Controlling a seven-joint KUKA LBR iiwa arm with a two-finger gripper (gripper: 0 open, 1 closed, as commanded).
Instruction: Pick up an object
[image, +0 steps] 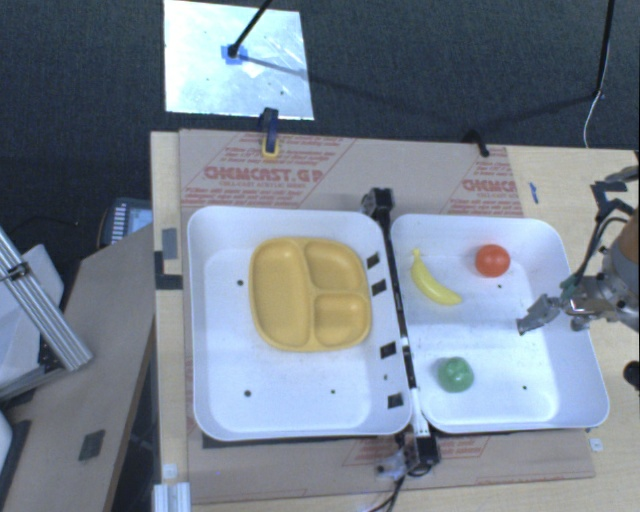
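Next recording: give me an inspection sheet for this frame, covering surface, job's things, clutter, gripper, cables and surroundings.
Surface: wooden bench with a printed cardboard sheet under two white bins, left bin and right bin, side by side.
Job's things: banana, orange ball and green ball, all lying apart in the right bin.
Clutter: yellow divided tray in the left bin.
Gripper: gripper low over the right bin's right side, nothing between its jaws; whether open or shut cannot be told.
Cables: black cable across the dark floor at top right; small wires at the front between the bins.
Surroundings: shiny metal plate on the floor; metal rail at left.
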